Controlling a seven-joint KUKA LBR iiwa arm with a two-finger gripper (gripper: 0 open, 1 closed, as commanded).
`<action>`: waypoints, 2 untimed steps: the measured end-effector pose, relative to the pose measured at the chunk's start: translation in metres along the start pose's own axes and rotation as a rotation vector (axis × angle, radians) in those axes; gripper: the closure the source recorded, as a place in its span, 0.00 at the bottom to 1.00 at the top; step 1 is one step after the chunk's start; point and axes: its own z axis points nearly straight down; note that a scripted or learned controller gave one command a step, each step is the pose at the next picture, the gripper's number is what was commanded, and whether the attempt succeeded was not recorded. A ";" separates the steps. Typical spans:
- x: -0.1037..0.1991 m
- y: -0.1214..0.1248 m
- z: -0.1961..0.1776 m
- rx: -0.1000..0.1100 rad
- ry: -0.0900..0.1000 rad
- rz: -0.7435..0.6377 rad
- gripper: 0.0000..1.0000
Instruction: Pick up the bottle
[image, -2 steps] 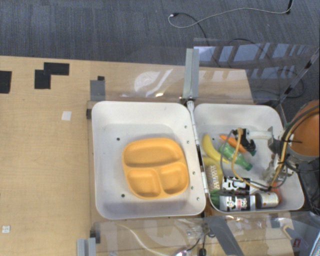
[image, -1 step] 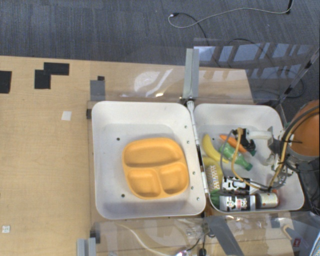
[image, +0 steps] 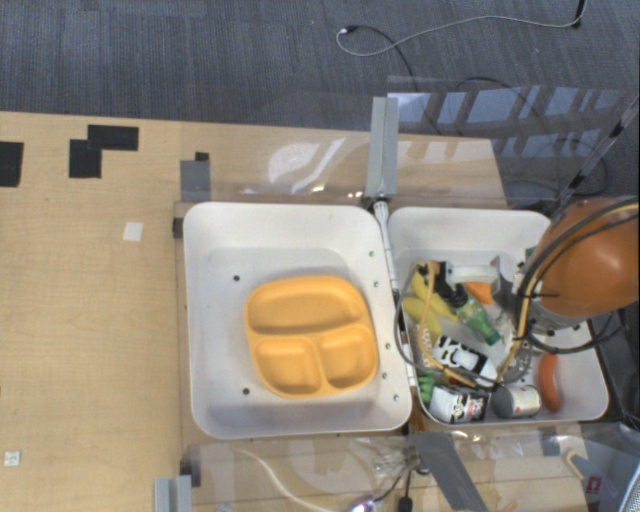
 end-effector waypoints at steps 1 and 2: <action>0.021 0.064 0.000 0.000 -0.006 0.258 0.00; 0.015 0.058 -0.223 -0.003 -0.004 0.504 0.00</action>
